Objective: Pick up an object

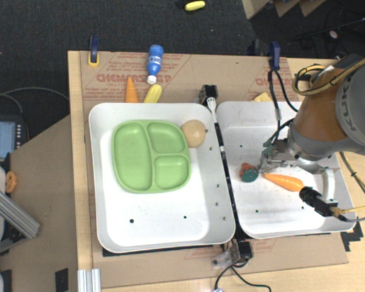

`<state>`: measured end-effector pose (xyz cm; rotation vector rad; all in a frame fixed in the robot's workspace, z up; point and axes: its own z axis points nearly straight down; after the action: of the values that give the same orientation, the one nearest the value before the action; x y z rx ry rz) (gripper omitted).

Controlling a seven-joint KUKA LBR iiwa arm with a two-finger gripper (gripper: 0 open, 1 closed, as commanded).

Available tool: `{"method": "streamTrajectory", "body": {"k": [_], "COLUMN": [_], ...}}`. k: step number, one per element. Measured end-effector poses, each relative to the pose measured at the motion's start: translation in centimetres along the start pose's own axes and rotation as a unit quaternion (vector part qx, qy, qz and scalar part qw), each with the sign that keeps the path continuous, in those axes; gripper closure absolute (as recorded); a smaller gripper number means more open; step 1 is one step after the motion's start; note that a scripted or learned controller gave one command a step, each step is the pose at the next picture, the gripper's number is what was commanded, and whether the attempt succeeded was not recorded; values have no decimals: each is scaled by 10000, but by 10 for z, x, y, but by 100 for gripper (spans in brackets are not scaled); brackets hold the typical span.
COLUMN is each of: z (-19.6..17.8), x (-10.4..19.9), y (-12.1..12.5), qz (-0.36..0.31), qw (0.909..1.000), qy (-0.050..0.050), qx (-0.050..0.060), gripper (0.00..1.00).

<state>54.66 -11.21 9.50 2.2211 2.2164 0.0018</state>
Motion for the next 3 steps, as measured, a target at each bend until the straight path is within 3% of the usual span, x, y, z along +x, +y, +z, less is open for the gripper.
{"method": "streamTrajectory", "body": {"k": [1,3], "z": [1,10], "x": [0,16], "y": [0,98], "qz": [-1,-27], "qw": [10000,10000], "qy": [1,5], "qx": [4,-11], "gripper": [0,0]}}
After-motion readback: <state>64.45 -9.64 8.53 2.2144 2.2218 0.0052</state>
